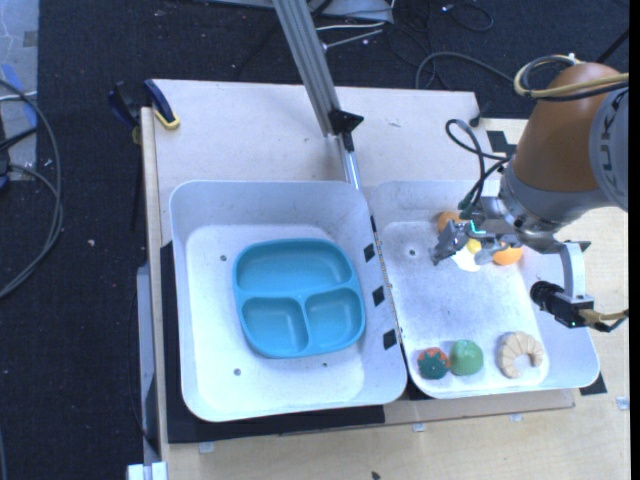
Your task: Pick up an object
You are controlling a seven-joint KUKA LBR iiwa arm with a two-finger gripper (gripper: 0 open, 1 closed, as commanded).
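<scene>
The gripper (455,245) hangs low over the back of the right bin (440,298), and whether it is spread or closed I cannot tell, since the wrist hardware above covers it; nothing can be seen gripped. It sits right among a small cluster of orange and yellow pieces (505,256), the likeliest target, probably toy fruit, though the arm (570,148) hides most of them and their shape and number stay unclear. Along the bin's near edge lie a small red-and-green toy (432,363), a green round one (466,357) touching it, and a croissant-shaped toy (521,354) just beside, all well apart from the tool and untouched. The left bin (200,268) holds a blue divided tray (298,296), lying flat, clear of the work
</scene>
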